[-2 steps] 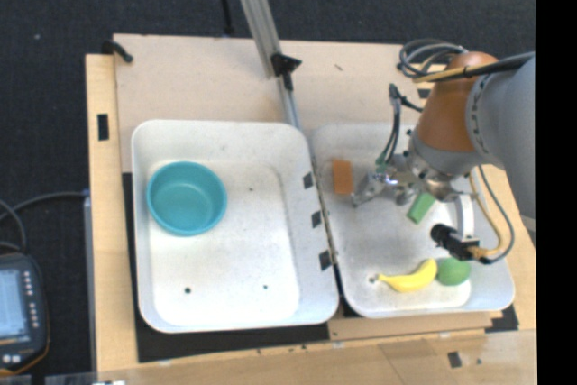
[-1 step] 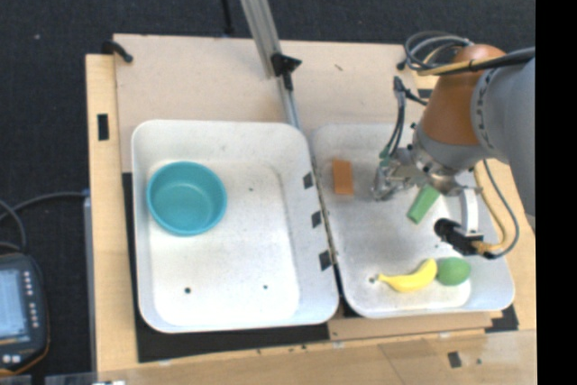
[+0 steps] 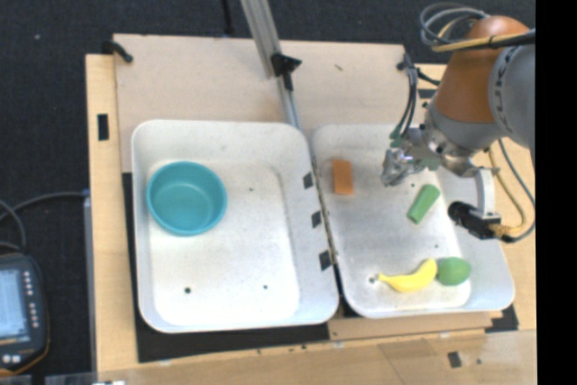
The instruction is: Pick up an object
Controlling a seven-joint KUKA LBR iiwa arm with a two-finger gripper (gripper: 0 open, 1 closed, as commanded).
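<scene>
Two white bins (image 3: 270, 135) sit on our table. Our end effector (image 3: 395, 169) hovers over the right bin; we cannot tell its state. Nearest is the green block (image 3: 422, 204), just right and below, tilted diagonally.

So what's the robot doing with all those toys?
The robot arm is reaching into the right bin, trying to pick something up. Its gripper hangs between the orange block and the green cylinder. A banana and a green round thing lie near the front. A blue bowl sits in the left bin.
</scene>
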